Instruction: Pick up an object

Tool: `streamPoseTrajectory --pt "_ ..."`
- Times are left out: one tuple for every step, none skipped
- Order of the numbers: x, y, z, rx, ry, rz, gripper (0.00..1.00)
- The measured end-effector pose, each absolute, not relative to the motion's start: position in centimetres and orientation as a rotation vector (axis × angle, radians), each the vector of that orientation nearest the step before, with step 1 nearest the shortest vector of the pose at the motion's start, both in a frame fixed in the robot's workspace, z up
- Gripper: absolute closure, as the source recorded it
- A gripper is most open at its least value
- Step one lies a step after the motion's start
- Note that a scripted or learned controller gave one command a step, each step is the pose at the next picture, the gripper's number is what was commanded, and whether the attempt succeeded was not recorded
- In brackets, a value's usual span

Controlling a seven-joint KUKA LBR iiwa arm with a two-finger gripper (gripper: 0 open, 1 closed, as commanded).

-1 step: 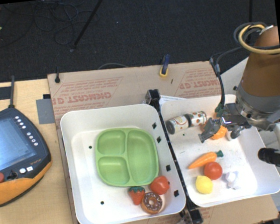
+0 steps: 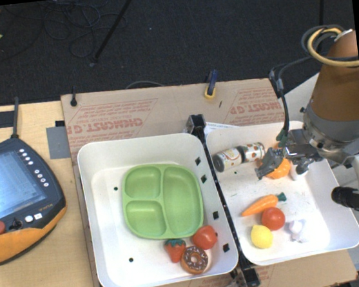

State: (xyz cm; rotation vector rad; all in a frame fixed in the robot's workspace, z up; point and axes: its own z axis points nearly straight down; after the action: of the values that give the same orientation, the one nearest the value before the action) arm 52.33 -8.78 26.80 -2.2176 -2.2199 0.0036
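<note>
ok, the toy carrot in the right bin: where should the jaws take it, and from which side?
Probably mid-body on the carrot, coming straight down with the jaws closing across its narrow width. It lies flat, running left to right, green top at the right end. The tomato sits close below, so there's little room on that side.

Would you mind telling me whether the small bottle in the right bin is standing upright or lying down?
Lying down. The bottle rests on its side on the right bin floor, long axis running left to right.
</note>
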Motion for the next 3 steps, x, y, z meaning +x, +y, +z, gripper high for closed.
streamPoseTrajectory --pt "52.1 -8.8 20.4 -2.214 -2.217 0.008 0.0" --pt "52.0 -8.1 14.0 -2.213 -2.216 0.009 0.0" --pt "52.6 -8.2 10.7 -2.23 -2.228 -0.016 0.0"
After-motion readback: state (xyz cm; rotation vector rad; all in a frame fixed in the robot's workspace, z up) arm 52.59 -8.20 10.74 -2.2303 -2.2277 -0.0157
